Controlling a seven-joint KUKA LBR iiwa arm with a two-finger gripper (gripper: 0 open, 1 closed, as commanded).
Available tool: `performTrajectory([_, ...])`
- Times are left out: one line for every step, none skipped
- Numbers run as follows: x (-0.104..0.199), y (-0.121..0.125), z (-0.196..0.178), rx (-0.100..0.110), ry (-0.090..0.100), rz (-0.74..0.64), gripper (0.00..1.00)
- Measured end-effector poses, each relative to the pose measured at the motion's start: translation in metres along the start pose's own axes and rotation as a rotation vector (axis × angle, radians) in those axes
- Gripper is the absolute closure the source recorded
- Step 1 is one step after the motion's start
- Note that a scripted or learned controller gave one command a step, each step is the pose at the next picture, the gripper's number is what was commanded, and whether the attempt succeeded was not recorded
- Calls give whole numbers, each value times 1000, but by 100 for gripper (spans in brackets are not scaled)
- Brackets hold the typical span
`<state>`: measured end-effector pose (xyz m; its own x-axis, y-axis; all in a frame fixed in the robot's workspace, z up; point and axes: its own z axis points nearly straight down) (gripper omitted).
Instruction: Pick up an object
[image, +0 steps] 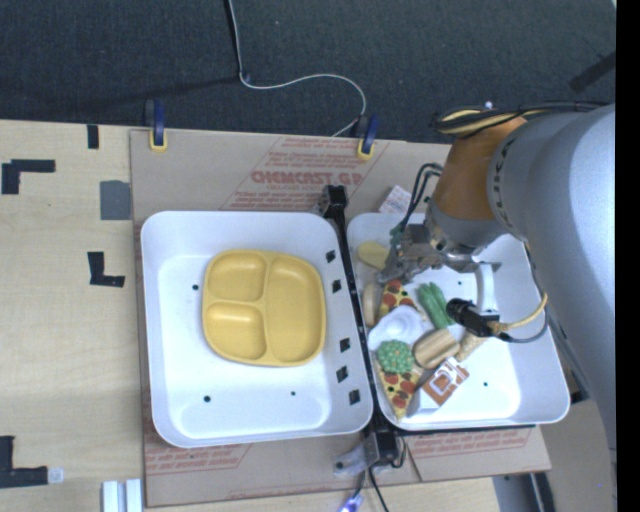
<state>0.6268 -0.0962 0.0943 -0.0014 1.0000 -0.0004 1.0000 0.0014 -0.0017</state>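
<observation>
Looming largest at the right edge is my own grey arm (590, 250), its orange band (475, 175) just above the wrist, which bends down over the back left corner of the right bin (535, 405). My claw (400, 255) hangs low there, above the far end of the toy food pile; whether its fingers are apart or together I cannot tell, for the wrist and cables crowd that spot.

Two shallow white bins sit side by side on the tabletop (60, 320), on a sheet of brown cardboard (290, 175). One yellow divided plate (265, 307), with three compartments, lies flat in the middle of the left bin (170, 400).

All the things to pick up lie in the left half of the right bin, close together. I count two pizza slices: one (392, 300) near my claw, one (400, 385) at the front. Between them lie one green broccoli floret (394, 354) and one white piece (405, 324). Beside these lie one green pod (433, 303), one tan bread-like roll (435, 346) and one small reddish-brown block (445, 378). A pale yellow piece (372, 254) sits just left of my claw.
</observation>
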Motion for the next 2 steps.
performTrajectory([0, 0, 0, 0, 0, 0, 0])
performTrajectory([1, 9, 11, 0, 1, 0, 0])
